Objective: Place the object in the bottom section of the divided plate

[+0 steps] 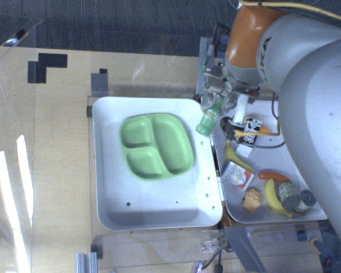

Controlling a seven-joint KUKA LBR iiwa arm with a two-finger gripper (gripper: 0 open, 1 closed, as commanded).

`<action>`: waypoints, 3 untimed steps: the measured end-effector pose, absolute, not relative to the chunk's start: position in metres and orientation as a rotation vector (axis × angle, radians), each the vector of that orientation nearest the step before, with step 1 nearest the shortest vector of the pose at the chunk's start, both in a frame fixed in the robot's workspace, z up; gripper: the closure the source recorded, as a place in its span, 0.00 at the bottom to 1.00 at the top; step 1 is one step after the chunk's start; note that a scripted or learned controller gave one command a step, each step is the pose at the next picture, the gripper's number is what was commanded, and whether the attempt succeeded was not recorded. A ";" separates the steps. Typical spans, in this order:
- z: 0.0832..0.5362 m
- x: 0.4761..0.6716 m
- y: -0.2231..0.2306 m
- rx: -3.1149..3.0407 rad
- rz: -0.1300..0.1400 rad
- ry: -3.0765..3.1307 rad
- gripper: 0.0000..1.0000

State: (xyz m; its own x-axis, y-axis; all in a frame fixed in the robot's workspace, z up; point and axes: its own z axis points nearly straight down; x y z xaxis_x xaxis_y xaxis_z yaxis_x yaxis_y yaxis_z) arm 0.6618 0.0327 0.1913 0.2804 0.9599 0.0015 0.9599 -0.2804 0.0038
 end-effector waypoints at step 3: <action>0.205 0.650 0.094 2.284 0.006 2.154 0.00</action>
